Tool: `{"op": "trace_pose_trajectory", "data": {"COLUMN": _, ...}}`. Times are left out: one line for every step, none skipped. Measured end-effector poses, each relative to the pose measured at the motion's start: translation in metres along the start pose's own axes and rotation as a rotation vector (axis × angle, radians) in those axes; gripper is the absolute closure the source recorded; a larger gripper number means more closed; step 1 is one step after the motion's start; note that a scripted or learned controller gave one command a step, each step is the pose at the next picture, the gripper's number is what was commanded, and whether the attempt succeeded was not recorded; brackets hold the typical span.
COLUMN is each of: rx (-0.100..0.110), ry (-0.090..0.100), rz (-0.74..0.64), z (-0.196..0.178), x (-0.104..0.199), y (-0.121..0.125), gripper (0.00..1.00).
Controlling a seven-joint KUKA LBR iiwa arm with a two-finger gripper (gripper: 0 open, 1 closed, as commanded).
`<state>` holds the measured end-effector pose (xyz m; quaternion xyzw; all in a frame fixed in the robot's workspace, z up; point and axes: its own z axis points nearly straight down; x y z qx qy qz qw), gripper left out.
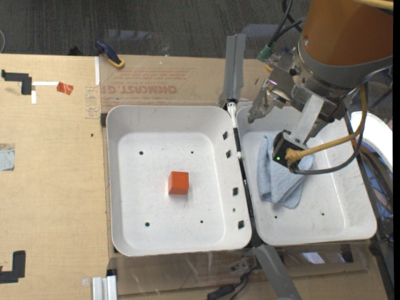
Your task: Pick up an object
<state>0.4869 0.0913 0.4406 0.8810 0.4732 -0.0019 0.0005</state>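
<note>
Blue cloth [282, 179] in right bin [337, 200]; tool [257, 110] near its far edge.
Red cube [179, 183] well left of cloth; tool's grip I cannot tell.

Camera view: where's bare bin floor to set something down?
Left bin: bare all around the orange block, widest along the far wall. Right bin: bare right half, between the cloth and the right wall. Crowded: right bin's far-left part, where the arm overhangs the cloth.
</note>
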Motion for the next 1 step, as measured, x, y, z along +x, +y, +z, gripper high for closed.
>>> {"op": "trace_pose_trajectory", "data": {"rx": 0.000, "ry": 0.000, "rz": 0.041, "z": 0.0001, "x": 0.0144, "y": 0.0051, "gripper": 0.00}}
